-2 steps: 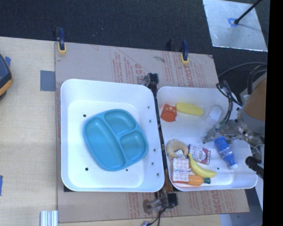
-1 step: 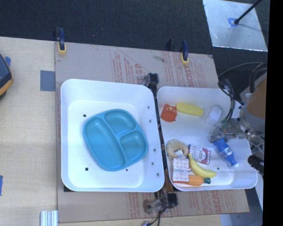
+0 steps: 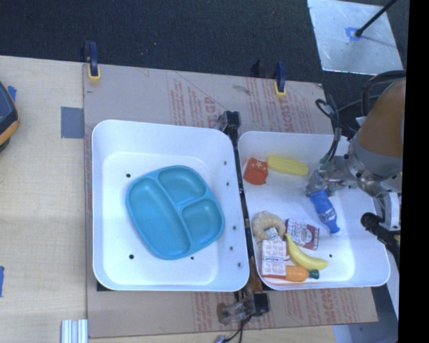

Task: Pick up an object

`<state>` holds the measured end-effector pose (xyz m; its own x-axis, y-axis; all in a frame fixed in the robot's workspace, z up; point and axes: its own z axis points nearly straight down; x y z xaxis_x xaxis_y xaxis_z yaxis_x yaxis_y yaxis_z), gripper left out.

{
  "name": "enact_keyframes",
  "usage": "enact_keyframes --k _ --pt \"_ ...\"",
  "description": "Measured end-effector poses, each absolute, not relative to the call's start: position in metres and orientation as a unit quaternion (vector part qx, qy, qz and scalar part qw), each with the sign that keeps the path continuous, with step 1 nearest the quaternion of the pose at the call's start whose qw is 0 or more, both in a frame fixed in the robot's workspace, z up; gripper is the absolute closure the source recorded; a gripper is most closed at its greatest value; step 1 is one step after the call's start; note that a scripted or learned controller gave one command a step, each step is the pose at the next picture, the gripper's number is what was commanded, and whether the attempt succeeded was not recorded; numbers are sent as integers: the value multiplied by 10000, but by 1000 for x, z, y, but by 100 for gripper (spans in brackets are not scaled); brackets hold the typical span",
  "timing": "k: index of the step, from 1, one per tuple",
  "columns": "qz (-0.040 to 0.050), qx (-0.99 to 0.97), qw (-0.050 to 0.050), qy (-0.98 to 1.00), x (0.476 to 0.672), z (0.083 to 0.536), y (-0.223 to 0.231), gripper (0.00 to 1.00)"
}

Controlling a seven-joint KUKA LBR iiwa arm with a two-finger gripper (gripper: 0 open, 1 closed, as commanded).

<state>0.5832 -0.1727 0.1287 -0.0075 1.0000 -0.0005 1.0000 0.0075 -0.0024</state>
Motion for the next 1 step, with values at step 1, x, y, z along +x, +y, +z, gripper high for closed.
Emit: enact_keyframes --k 1 --pt "11 -7048 8 -7094 636 92 -109 100"
